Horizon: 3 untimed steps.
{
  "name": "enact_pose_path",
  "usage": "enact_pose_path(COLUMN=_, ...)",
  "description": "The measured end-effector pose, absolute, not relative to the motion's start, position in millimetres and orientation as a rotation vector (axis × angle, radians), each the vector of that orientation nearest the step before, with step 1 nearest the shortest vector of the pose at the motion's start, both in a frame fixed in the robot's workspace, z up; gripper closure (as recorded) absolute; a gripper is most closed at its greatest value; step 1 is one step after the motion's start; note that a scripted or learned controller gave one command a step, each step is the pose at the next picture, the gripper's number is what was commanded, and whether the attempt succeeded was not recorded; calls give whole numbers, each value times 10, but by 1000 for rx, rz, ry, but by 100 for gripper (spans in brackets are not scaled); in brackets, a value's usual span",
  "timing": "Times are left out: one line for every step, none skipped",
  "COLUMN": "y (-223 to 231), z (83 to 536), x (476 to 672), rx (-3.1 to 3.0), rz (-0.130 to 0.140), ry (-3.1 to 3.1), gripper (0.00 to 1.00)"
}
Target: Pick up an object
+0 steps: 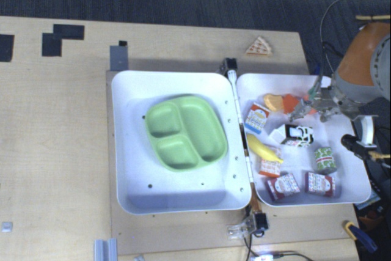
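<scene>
Claw: gripper [310,106] hangs low over the upper right part of the right bin [360,192]; whether it is apart or together cannot be told, the metal parts blur together.
Arm: grey wrist with its orange band [360,55] enters from the right edge.
Nearest object: black-and-white toy car [299,135], just below and slightly left of the claw, not touching it as far as can be seen.
Also close: orange item [278,101] just left of the claw, near the bin's top wall.
Other objects in right bin: small carton [257,118], yellow banana [264,149], green-labelled can [324,159], two dark red packets [302,184] along the lower edge.
Left bin: left bin [131,192] holds a green divided plate [185,132].
Bench: pizza-slice toy [259,46] lies outside the bins, above the right one.
Writing: labels on the carton, can and packets are too small to read.
</scene>
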<state>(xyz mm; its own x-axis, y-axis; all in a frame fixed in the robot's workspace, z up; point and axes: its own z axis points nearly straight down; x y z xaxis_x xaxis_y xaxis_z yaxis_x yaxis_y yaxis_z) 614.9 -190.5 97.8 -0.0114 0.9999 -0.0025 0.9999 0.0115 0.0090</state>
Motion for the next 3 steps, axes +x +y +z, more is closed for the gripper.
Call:
enact_pose_path(y=-1902, z=1094, x=6165, rx=2196, rz=11, ry=2230, gripper=100)
enact_pose_path(y=-1900, z=1093, x=6164, rx=2195, rz=10, ry=2231, gripper=0)
enact_pose_path(y=-1897, z=1207, x=6179, rx=2188, rz=14, ry=2233, gripper=100)
